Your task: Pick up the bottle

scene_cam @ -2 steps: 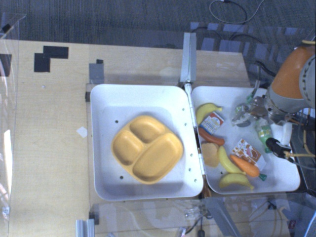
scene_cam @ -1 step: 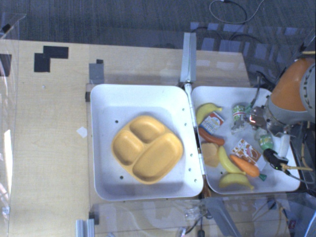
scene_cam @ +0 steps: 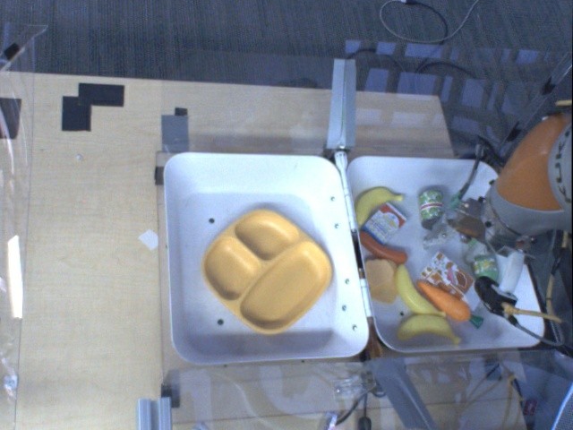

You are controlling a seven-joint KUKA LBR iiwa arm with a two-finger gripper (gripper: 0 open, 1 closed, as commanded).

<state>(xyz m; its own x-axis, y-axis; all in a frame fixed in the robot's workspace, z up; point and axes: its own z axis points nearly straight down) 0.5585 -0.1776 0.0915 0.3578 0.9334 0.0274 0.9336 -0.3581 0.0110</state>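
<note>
Green-capped clear bottle [scene_cam: 432,206] lies in the right white bin [scene_cam: 501,170], near the gripper [scene_cam: 461,224], whose grip state cannot be told, on a wooden bench [scene_cam: 89,267].

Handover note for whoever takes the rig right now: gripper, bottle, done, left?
Gripper: low over the right bin, at its right side; whether it grips anything cannot be told from here.
Bottle: small, green-labelled, in the right bin's upper middle, just left of the gripper, beside the bananas and snack packs. It rests in the bin, not lifted.
Left bin: holds a yellow tray.
Done: arm brought in near the bottle.
Left: close on the bottle and lift it.
</note>
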